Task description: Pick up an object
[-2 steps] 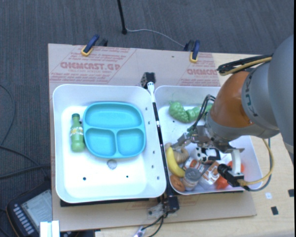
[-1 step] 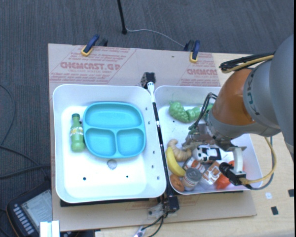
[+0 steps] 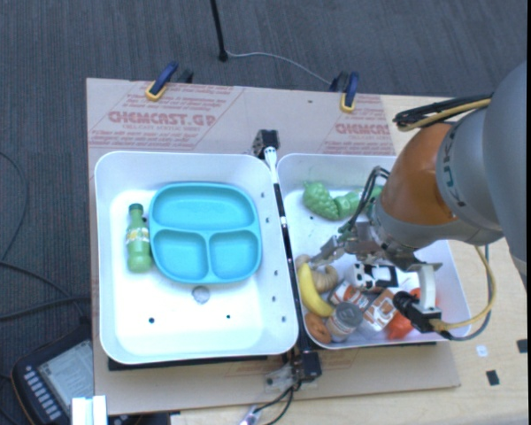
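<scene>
Grey carpet surrounds the bench; end effector [image 3: 365,257] hovers over the right bin's [image 3: 456,277] banana [image 3: 312,292], soft, best pinched mid-length; grip unclear.

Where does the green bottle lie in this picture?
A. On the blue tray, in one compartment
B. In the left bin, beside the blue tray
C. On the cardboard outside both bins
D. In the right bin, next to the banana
B: the green bottle lies on the left bin floor, just off the blue tray.

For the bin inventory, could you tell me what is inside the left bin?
The left bin holds a blue divided tray and a green bottle beside it. Whatever lies under the tray is covered.
</scene>
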### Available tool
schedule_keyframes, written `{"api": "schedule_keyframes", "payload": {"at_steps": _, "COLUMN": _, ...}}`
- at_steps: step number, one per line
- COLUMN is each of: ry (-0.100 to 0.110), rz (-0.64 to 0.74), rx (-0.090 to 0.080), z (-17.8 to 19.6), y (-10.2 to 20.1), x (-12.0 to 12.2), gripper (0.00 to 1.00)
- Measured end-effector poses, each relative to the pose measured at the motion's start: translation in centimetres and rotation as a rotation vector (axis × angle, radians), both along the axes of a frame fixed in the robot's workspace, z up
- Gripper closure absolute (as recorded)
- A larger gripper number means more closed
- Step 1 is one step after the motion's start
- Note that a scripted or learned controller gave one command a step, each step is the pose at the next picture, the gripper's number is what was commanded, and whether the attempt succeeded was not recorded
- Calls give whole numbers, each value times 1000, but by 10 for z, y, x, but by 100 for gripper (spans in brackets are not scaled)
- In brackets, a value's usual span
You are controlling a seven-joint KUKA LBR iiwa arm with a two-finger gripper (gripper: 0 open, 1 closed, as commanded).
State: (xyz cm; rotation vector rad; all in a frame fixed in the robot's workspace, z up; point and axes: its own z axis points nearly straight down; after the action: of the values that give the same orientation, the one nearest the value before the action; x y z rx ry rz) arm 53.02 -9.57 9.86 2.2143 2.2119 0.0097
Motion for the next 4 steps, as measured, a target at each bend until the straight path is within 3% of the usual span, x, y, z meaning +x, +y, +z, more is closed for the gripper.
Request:
{"api": "schedule_keyframes", "payload": {"at_steps": 1, "ry": 1, "rz": 0, "rx": 1, "z": 9, "y": 0, "x": 0, "gripper": 100}}
{"api": "schedule_keyframes", "payload": {"at_steps": 2, "ry": 1, "rz": 0, "rx": 1, "z": 9, "y": 0, "x": 0, "gripper": 0}}
{"api": "schedule_keyframes", "payload": {"at_steps": 3, "ry": -1, "rz": 2, "rx": 1, "z": -10, "y": -5, "x": -24, "gripper": 0}}
{"api": "schedule_keyframes", "payload": {"at_steps": 4, "ry": -1, "rz": 1, "rx": 1, "z": 0, "y": -6, "x": -24, "gripper": 100}}
